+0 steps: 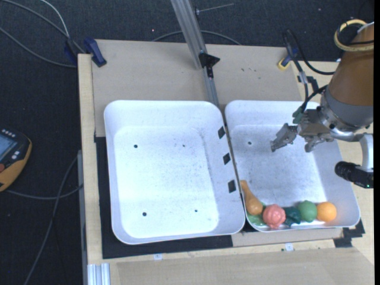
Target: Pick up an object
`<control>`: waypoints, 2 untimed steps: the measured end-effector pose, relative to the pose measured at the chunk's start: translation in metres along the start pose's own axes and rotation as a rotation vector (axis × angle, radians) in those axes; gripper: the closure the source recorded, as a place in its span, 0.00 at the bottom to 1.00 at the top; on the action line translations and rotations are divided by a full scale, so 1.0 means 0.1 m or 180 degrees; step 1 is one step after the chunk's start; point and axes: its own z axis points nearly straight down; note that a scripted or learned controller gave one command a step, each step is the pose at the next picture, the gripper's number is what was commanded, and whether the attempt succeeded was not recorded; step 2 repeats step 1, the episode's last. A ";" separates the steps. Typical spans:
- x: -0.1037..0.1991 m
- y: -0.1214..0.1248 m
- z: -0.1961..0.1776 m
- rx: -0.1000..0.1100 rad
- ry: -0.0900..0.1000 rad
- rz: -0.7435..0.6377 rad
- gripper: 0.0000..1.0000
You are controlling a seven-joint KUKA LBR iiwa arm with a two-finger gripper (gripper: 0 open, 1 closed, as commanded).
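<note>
Along the near edge of the right bin (261,120) lie several small toys: an orange carrot-shaped piece (250,199), a pink ball (274,215), a teal piece (293,217), a green ball (307,209) and an orange ball (326,211). My gripper (292,146) hangs over the far half of that bin, well behind the toys. It is open, its two fingers spread wide, and there is nothing between them. One finger (281,140) points left and down towards the bin floor.
The left bin (119,123) sits beside the right one, joined by black clips (226,158). A slanted metal pole (190,22) rises behind the bins. Blue clamps (95,52) grip the board's far corners. A handheld controller (10,153) and cables lie on the left.
</note>
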 end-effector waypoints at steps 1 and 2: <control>-0.15 -0.50 -1.08 -0.0033 -0.0005 0.0005 0.00; -0.15 -0.50 -1.08 -0.0033 -0.0005 0.0005 0.00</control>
